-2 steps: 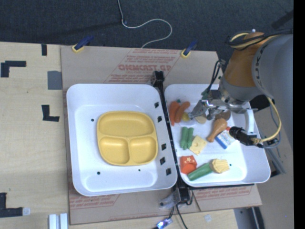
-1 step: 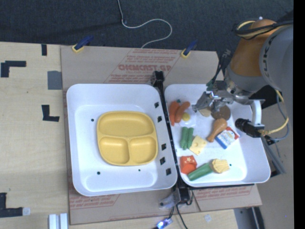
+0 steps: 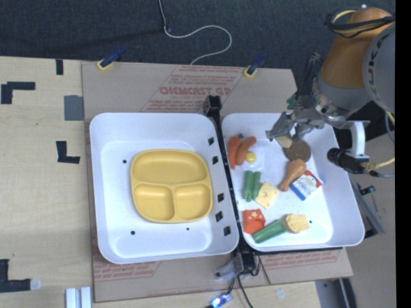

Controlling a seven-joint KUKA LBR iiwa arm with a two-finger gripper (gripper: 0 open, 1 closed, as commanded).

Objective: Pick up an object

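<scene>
We saw the claw over the upper part of the right shallow white plastic bin, with its dark fingers spread apart and nothing between them. It hung from the grey arm with the orange band, which reached in from three o'clock.

Just at five o'clock from the claw lay a round brown disc-shaped toy, and touching its lower edge was a tan plastic drumstick, tilted toward seven o'clock. Beside the drumstick at four o'clock lay a small white, blue and red packet. At nine o'clock from the claw, near the bin's left wall, we noted an orange-red toy sausage pair with a small yellow round piece just below it. Further toward seven o'clock lay two green pod-shaped toys side by side, and next to them a pale yellow wedge of toy cheese. Lower still sat a red toy pepper chunk, and at its four o'clock a yellow corn cob with a green husk, lying near the bin's front wall.

The left shallow white plastic bin held a yellow three-compartment plastic tray in its middle. Both bins rested on a brown cardboard sheet on the light wooden tabletop. A thin white cable curled across the dark floor at twelve o'clock.
</scene>
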